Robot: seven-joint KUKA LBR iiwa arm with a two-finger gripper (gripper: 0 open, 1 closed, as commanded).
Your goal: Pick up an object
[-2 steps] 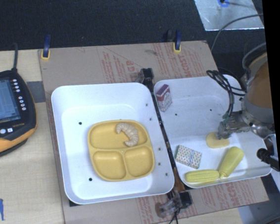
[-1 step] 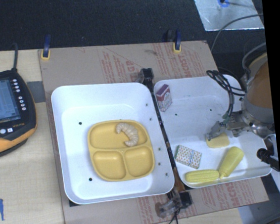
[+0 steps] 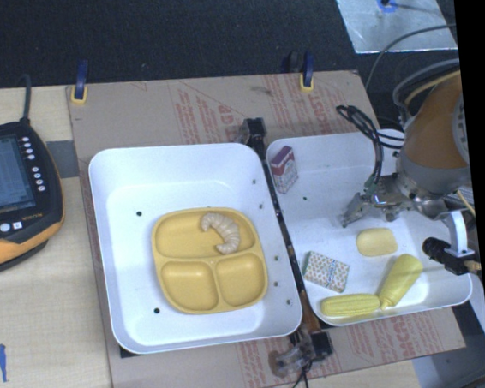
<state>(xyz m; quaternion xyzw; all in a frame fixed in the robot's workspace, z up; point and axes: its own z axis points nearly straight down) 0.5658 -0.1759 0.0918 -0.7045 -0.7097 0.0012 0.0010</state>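
The table carries a brown cardboard sheet on which two shallow white bins sit side by side, their inner rims touching.

Left bin: holds a yellow divided plate with one wide upper compartment and two smaller lower compartments. A pale curled shrimp-shaped item lies in the upper compartment, toward its right side. The two lower compartments hold nothing visible.

Right bin: holds five loose objects.
- A small red-and-white carton stands at the bin's far-left corner, close to the shared rim.
- A flat patterned packet lies tilted near the bin's left side, toward the near edge.
- A pale yellow oval piece lies near the bin's centre.
- A yellow corn cob lies lengthwise along the near rim.
- A second yellow-green cob-shaped item lies at a slant, its lower end touching or just beside the right end of the first cob.

The arm enters from the right edge of the table, over the right side of the right bin. The tool sits above the bin floor, just beyond the pale yellow oval piece and apart from it. No object is seen between its fingers. Whether the fingers are spread or closed cannot be determined from this angle.

A handheld control pendant with a screen rests at the left edge of the table, well apart from both bins. Clamps hold the far edge of the cardboard sheet.
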